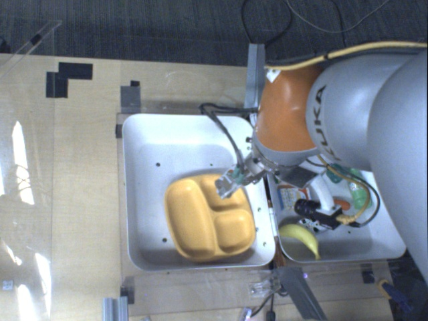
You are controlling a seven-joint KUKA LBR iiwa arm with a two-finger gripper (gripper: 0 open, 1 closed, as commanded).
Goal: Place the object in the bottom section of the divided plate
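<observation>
Claw [227, 184]: over the plate's upper right rim, grip unreadable | Divided plate [208, 217]: smooth yellow, rounded, glossy, directly under and left of claw in left white bin [144, 179] | Banana [300, 239]: curved, below-right of claw in right bin [381, 243]
</observation>
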